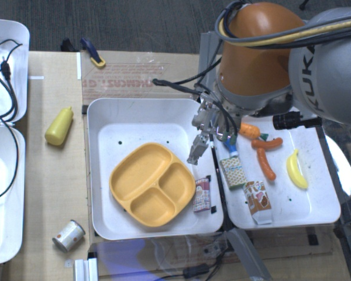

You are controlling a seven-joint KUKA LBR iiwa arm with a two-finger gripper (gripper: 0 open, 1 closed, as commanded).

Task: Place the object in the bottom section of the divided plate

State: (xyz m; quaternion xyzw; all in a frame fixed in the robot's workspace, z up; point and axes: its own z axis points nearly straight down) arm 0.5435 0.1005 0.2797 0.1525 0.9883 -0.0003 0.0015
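Divided plate (152, 184): yellow, mid left bin (105, 122), all sections bare. Small packet (202, 195): just beside plate's right rim, against bin's right wall. Gripper (199, 151): above that rim, pinching nothing visible. Placement not yet done.

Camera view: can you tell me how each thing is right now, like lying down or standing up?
divided plate: flat in left bin, nothing in it
small packet: lying beside plate's right edge
gripper: above left bin, holding nothing
banana: lying in right bin
carrot: lying in right bin
yellow bottle: on its side, outside bins
can: tipped over, outside bins
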